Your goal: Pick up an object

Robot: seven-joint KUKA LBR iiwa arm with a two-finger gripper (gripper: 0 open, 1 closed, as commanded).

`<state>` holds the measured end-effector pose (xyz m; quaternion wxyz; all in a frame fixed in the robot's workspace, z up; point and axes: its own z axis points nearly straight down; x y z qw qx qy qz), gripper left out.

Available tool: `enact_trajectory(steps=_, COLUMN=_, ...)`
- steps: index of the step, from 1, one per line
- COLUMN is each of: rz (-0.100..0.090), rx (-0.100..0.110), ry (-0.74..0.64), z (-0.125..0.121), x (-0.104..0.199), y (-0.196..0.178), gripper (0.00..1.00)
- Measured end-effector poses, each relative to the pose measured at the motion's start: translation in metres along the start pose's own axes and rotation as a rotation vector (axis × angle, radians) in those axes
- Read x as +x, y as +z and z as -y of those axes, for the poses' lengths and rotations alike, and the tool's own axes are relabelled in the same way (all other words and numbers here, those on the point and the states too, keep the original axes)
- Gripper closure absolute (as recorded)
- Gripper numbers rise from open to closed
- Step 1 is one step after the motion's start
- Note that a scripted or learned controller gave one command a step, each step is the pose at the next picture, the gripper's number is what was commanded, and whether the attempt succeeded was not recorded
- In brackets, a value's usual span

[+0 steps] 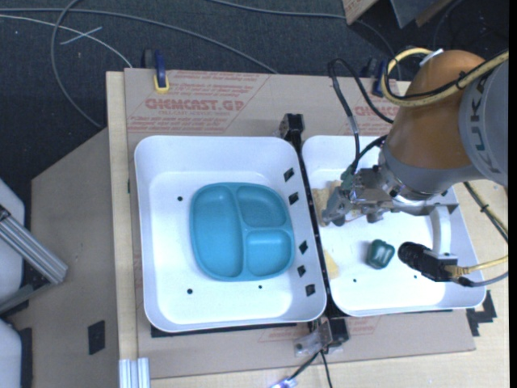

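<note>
My gripper (pixel 346 207) hangs low over the left part of the right bin (pixel 404 293), under the orange wrist band. A small teal-green object (pixel 380 254) lies on the bin floor just below and right of the gripper, apart from it. A tan object (pixel 325 194) shows at the gripper's left side by the bin's left wall, partly hidden by the gripper. Whether it touches the gripper cannot be made out.
The left bin (pixel 153 217) holds a blue divided plate (pixel 242 231) at its middle. A black fitting with a yellow cable (pixel 424 261) sits right of the green object. Cables loop above the right bin's far edge.
</note>
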<state>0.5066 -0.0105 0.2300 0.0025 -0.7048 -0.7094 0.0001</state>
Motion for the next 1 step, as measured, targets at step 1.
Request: enact_trajectory(steps=1, rz=0.001, rx=0.0, ry=0.003, z=0.0084, x=0.0536, y=0.0118, gripper=1.0)
